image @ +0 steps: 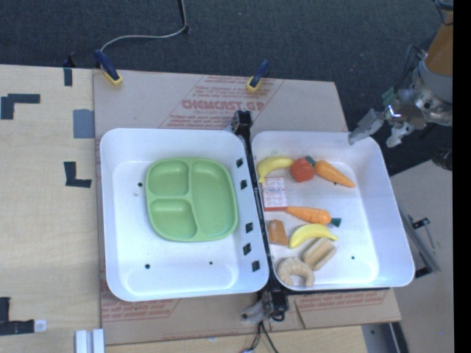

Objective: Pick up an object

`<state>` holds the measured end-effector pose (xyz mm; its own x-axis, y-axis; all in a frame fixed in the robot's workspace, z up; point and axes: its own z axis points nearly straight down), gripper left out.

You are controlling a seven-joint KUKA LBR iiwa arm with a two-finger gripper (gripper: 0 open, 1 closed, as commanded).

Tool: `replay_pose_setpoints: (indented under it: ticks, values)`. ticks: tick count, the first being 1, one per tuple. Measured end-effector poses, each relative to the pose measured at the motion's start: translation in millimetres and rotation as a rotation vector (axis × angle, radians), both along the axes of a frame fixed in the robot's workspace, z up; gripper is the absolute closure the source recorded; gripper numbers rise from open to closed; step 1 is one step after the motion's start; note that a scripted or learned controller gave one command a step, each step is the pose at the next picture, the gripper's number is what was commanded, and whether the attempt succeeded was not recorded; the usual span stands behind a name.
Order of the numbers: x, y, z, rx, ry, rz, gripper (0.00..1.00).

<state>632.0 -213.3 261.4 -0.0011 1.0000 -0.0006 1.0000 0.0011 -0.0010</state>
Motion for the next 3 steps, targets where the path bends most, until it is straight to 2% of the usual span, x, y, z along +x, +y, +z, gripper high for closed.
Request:
replay_pose_setpoints:
  ticks: [1,2,3]
  values:
    - [-7,33,-146,0.002,0.005,0.000,0.00]
    - [27,98,-174,-0.001,0.015,-0.004,0.00]
    - [30,101,-176,-0.011,0.027,-0.007,0.00]
